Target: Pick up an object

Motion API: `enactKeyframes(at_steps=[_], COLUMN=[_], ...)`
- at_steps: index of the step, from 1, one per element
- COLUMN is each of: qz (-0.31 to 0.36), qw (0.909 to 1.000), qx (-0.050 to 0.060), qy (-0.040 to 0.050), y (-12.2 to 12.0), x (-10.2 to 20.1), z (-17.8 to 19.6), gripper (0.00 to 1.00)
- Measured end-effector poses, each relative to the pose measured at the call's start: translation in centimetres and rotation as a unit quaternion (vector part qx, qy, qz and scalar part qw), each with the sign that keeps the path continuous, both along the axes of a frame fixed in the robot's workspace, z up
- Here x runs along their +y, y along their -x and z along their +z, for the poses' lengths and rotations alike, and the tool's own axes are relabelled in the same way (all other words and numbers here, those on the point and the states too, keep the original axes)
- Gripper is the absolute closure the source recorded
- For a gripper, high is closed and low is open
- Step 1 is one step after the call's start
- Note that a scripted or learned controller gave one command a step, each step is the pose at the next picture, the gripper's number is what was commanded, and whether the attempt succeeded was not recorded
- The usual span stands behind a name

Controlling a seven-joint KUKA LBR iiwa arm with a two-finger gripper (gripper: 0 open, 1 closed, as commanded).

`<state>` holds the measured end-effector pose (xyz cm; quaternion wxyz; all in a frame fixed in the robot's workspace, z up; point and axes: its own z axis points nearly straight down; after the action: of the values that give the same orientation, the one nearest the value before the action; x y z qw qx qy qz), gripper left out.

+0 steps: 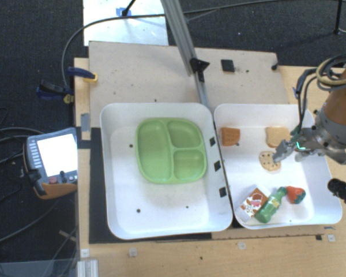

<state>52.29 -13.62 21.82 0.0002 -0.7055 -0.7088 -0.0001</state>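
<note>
The right bin (pixel 320 172) holds several small things. A brown toast slice (pixel 230 136) lies at its upper left and a tan bread piece (pixel 276 135) near the top middle. A round dotted cracker (pixel 269 162) sits in the middle. Along the front lie a small printed packet (pixel 253 203), a green bottle (pixel 270 206) on its side and a red strawberry-like toy (pixel 296 194). My gripper (pixel 284 150) hangs low just above and right of the cracker, below the tan bread piece. I see nothing held in it.
A green divided plate (pixel 172 150) lies in the left bin (pixel 121 206). A grey pole (pixel 181 30) slants over the board behind the bins. A handheld pendant (pixel 53 161) and cables lie on the floor at the left.
</note>
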Motion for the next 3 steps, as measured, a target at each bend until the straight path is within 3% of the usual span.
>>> enactKeyframes(at_steps=[1, 3], qz=[0.0, -0.002], qw=[1.0, 1.0], qx=[-0.001, 0.002], qy=[0.0001, -0.0003], y=[0.0, 0.6], x=[0.0, -0.7], z=[0.1, -10.5], gripper=[0.0, 0.0])
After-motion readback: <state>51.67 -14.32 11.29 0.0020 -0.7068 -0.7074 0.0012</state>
